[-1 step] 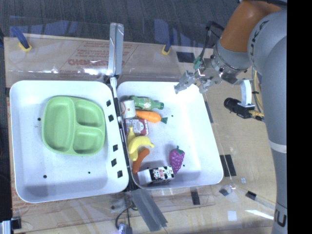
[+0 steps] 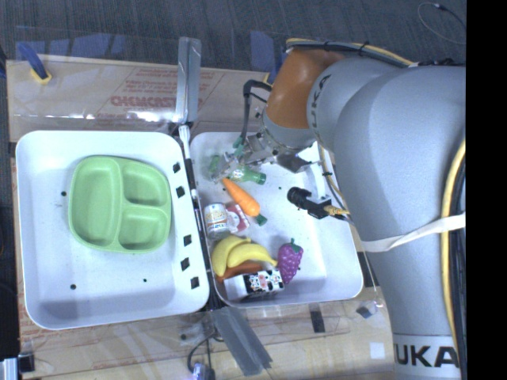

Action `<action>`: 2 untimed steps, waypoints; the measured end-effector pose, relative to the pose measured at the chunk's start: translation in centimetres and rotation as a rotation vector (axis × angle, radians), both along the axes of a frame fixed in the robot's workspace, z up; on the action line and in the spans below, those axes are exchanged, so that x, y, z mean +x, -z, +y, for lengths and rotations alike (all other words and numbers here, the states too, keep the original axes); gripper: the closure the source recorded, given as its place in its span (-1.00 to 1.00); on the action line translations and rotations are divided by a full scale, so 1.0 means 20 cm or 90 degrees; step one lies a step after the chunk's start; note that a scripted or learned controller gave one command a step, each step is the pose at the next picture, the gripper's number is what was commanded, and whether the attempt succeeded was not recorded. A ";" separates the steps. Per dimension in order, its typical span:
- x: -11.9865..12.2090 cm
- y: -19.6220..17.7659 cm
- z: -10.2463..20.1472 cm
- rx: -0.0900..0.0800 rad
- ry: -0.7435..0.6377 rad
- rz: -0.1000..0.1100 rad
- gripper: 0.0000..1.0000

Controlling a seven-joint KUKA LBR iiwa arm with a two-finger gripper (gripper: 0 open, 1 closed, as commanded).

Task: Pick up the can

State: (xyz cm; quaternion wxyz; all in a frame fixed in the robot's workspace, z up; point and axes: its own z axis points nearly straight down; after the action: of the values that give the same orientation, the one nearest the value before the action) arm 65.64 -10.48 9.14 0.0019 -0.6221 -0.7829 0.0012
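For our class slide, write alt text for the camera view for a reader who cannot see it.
A grey robot arm reaches into the right bin, its hand above a toy carrot, with a small can, bananas and grapes nearby. The left bin holds a green divided plate.

bench (image 2: 95, 85): wood top, clear sheet w/ red print at rear; L bin (image 2: 32, 212) | R bin (image 2: 337, 267) side by side, touching

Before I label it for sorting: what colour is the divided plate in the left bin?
Light green plate, seen in the camera view.
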 end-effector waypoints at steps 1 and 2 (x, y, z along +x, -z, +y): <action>0.00 -0.01 -0.26 -0.001 0.021 -0.003 -1.00; -0.08 -0.01 -0.33 0.000 0.009 -0.001 -1.00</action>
State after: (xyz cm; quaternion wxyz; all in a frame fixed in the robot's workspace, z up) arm 63.97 -17.14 9.25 0.0009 -0.6275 -0.7787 0.0006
